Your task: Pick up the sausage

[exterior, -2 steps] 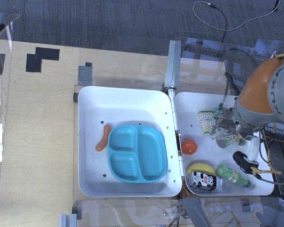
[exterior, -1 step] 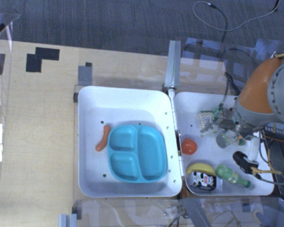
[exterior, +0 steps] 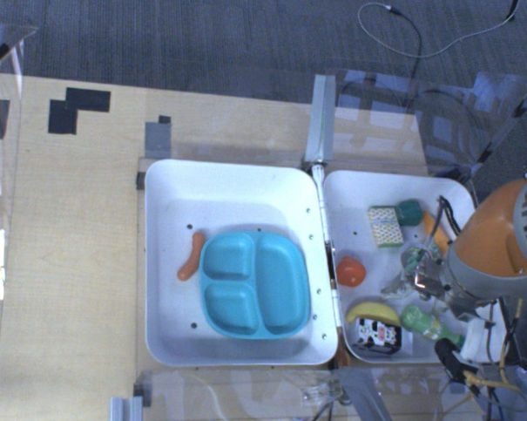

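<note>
Floor: dark blue-grey carpet [exterior: 210,28] runs along the top of my view, behind my bench.
Cable: a thin pale cord [exterior: 411,33] loops across that carpet at upper right.
Bench: my light wood benchtop [exterior: 69,267] spreads out to the left.
Markers: black square patches [exterior: 76,108] sit near its far left corner.
Brackets: grey metal posts [exterior: 321,120] stand at the far edge.
Panels: clear sheets [exterior: 4,150] stand at the left side and upper right, catching pale glints.

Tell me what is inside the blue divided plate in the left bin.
The blue plate has three compartments, all bare. The sausage lies outside it, against its left rim, on the left bin's floor. Whatever is beneath the plate is covered.
</note>
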{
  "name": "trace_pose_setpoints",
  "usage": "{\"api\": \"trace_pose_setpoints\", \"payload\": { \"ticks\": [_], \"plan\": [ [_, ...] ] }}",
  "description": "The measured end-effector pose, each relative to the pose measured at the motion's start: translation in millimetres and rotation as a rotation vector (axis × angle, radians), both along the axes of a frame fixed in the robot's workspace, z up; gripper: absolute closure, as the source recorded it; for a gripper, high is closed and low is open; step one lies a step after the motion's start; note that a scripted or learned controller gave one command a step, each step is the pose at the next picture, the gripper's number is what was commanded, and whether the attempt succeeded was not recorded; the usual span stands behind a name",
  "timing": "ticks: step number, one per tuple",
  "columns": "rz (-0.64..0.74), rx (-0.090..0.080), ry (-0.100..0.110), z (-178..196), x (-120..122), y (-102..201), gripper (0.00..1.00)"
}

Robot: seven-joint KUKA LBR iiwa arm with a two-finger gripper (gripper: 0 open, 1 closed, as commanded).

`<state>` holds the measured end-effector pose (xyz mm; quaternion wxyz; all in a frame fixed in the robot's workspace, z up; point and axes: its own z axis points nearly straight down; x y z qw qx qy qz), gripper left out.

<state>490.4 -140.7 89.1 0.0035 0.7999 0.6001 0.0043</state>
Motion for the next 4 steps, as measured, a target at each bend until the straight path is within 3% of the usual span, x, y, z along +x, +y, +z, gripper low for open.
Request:
{"api": "trace_pose_setpoints", "payload": {
  "ticks": [1, 2, 3, 4],
  "plan": [
    [-0.413, 0.003, 0.0, -0.5, 28.8, -29.0, 0.0],
    [-0.813, 0.005, 0.009, 24.4, 58.0, -0.8, 0.0],
    [-0.821, 0.005, 0.007, 50.7, 54.9, -63.9, 0.0],
    [-1.077, 0.009, 0.003, 29.8, 75.3, -64.2, 0.0]
  ]
}}
